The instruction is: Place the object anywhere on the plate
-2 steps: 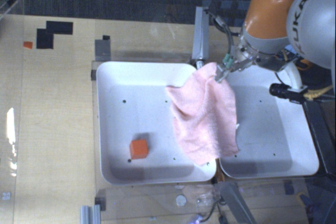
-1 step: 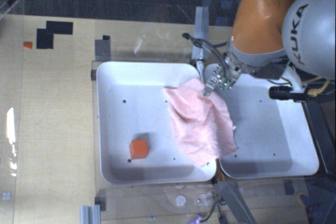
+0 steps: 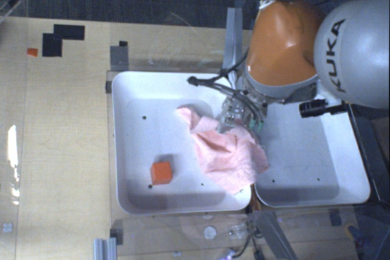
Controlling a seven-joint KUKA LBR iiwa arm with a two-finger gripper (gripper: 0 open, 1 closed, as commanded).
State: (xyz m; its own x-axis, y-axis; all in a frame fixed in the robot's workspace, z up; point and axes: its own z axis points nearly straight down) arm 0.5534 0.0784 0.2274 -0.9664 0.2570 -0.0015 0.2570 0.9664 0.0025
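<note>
Looking down at a pale wooden table (image 3: 61,131) carrying two shallow white bins side by side. Over in the left-hand bin (image 3: 131,131): a crumpled pink cloth (image 3: 228,155), bunched up against the right wall, spilling over the rim at its lower corner and just reaching the right-hand bin (image 3: 317,186). Also in that left-hand bin: a small orange block (image 3: 161,173), sitting flat on the floor near the front left corner, well apart from the cloth and touching nothing else.

Coming in from the right: the big grey arm (image 3: 353,64) with its orange band (image 3: 283,39), hanging over the seam between the two bins. Below that, the claw (image 3: 241,117), pointing down right at the upper edge of the cloth, looking like contact or very close to it. Honestly can't tell whether apart or together, way too much clutter of cables and shadow around the tip. Can't make out any cloth actually clamped in there either. Nowhere near the block, anyway.

Elsewhere on the table, off to the far left: a couple of black stepped marks (image 3: 61,38) and a tiny orange square (image 3: 32,52) beside them
</note>
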